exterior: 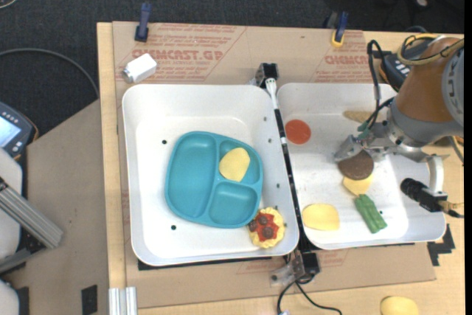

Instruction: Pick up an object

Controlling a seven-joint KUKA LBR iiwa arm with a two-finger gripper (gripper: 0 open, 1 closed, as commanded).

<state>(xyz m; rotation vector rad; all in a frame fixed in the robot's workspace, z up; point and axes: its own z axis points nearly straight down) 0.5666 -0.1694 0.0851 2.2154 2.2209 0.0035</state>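
One round brown disc (358, 167) under hand (352, 151)

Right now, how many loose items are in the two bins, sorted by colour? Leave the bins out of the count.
Blue: 1, the tray
Yellow: 3, one piece on the tray, one in the right bin, one under the brown disc
Red and yellow: 1, toy
Orange-red: 1, disc
Brown: 1, disc
Green: 1, stick
Total: 8

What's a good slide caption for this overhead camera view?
KUKA arm's gripper lowered over a brown round object in the right bin; blue tray in the left bin.
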